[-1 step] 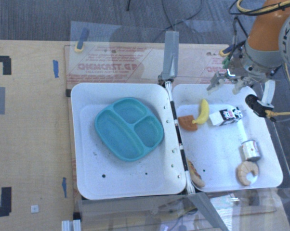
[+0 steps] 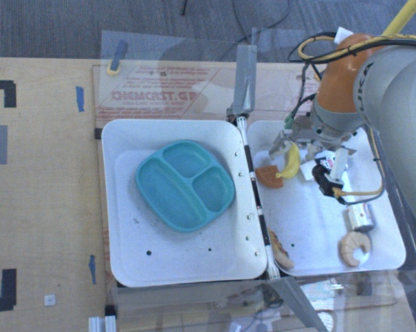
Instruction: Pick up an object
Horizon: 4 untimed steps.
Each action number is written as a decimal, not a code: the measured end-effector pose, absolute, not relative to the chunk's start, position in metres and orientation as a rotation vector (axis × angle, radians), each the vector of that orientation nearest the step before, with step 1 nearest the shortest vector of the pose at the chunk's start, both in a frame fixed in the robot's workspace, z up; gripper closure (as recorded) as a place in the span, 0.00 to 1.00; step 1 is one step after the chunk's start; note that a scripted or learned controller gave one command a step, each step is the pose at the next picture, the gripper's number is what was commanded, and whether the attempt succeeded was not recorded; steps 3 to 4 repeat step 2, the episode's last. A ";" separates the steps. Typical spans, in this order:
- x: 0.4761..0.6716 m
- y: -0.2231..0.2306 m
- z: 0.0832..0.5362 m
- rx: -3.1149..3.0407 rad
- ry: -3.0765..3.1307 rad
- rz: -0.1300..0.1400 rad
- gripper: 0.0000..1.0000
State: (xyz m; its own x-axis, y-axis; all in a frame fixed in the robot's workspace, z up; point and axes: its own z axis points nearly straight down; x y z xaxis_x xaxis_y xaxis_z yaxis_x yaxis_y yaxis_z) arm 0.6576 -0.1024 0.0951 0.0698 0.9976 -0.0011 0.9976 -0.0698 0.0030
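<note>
The gripper (image 2: 291, 146) is low in the right bin (image 2: 312, 234), right at the yellow banana (image 2: 289, 162). Its claw state cannot be told. The banana could be nudged onto the orange piece (image 2: 268, 176) and missed.

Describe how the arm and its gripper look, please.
The arm is a thick, rounded grey body with an orange band above the wrist. Black and yellow cables loop over the band. The gripper below is small, of grey metal, with white and black parts beside it.
</note>
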 end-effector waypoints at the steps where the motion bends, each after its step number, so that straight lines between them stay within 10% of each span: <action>1: 0.658 -0.103 0.105 2.294 2.138 0.003 1.00; 2: 0.667 -0.055 0.195 2.203 2.237 0.001 1.00; 4: 0.667 -0.055 0.195 2.203 2.237 0.001 1.00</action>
